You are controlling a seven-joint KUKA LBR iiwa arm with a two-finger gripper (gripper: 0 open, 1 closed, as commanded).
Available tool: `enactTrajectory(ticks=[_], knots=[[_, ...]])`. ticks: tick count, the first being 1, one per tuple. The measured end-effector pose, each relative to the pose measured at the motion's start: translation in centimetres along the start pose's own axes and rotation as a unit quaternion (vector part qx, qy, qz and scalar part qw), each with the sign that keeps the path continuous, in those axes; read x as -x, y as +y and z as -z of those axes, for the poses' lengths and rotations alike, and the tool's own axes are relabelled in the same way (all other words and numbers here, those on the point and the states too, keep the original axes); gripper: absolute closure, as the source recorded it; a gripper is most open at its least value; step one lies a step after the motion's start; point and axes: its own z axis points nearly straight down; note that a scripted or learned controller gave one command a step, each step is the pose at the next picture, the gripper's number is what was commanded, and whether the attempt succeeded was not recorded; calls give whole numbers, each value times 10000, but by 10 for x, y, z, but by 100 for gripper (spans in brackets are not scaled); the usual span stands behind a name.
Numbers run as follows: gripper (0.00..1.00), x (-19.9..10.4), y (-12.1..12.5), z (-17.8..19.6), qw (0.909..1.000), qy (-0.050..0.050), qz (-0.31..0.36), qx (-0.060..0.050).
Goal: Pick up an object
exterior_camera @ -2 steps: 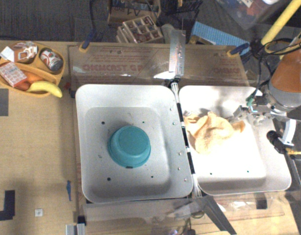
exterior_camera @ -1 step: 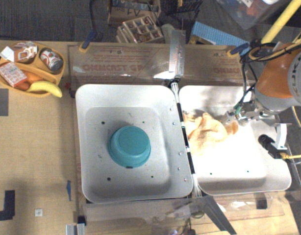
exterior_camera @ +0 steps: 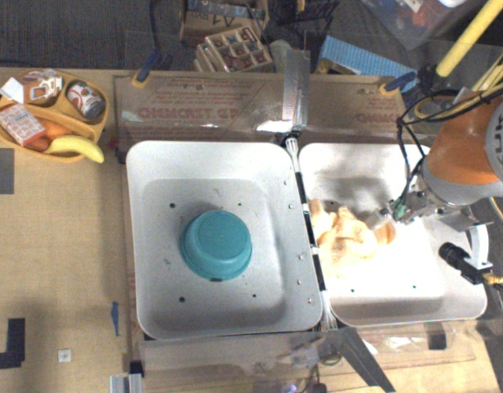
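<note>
A teal bowl (exterior_camera: 218, 244) lies upside down in the middle of the left bin (exterior_camera: 153, 170). In the right bin (exterior_camera: 415, 289), a cluster of pale cream and orange pieces (exterior_camera: 346, 234) rests against the left wall, washed out by glare. My gripper (exterior_camera: 397, 211) hangs low over the right bin, just right of the cluster and close to its small orange end piece (exterior_camera: 385, 232). The grey arm with its orange band (exterior_camera: 464, 150) reaches in from the right above it.
A yellow tray (exterior_camera: 47, 121) with a banana, cans and boxes sits on the bench at far left. Cardboard (exterior_camera: 210, 109) lines the back of the bins. Black cables (exterior_camera: 411, 137) loop near the arm. A black fitting (exterior_camera: 458, 260) juts over the right bin's right side.
</note>
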Motion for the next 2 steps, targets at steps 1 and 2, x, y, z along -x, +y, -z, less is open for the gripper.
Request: enactTrajectory(ticks=[1, 2], knots=[[100, 1, 1, 11, 10000, -1, -15, 23], [0, 2, 1, 11, 10000, -4, -14, 22]])
